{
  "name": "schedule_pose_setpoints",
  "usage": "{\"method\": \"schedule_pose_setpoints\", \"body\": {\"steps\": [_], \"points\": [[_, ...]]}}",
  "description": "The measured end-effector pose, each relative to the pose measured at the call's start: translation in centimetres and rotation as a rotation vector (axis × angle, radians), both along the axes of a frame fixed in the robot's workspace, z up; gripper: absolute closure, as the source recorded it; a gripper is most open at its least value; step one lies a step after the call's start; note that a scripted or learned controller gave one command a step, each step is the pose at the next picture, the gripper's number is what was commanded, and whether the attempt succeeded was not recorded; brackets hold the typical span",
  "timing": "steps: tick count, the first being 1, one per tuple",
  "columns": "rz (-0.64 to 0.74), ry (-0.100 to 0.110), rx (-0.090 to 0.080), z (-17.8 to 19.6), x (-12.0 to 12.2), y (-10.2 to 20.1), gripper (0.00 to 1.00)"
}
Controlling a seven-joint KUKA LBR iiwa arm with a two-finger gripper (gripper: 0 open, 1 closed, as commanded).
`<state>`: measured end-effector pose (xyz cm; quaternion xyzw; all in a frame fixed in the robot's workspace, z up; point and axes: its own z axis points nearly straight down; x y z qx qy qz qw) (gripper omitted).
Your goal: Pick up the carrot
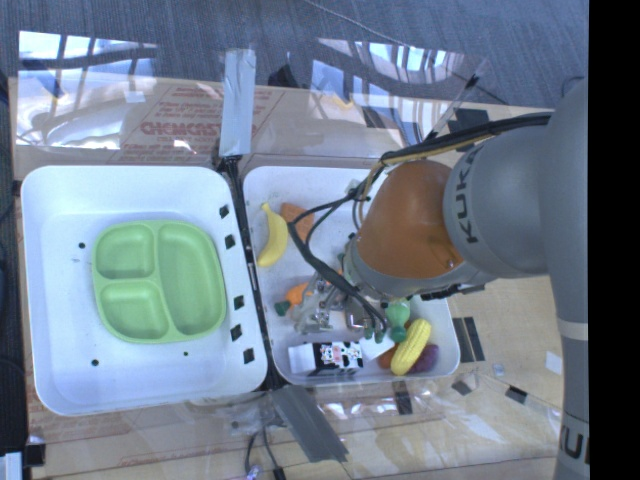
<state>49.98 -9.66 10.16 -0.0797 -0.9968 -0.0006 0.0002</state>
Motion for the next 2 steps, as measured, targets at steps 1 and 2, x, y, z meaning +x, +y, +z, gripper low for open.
{"method": "schedule_pose_setpoints", "body": {"steps": [1,2], "points": [[-0.779,0.002,-0.002,-1.0,6.0,0.0,1.0],[-1.085,-0.002,0.0,9.2,1.5,2.6,1.0]]}}
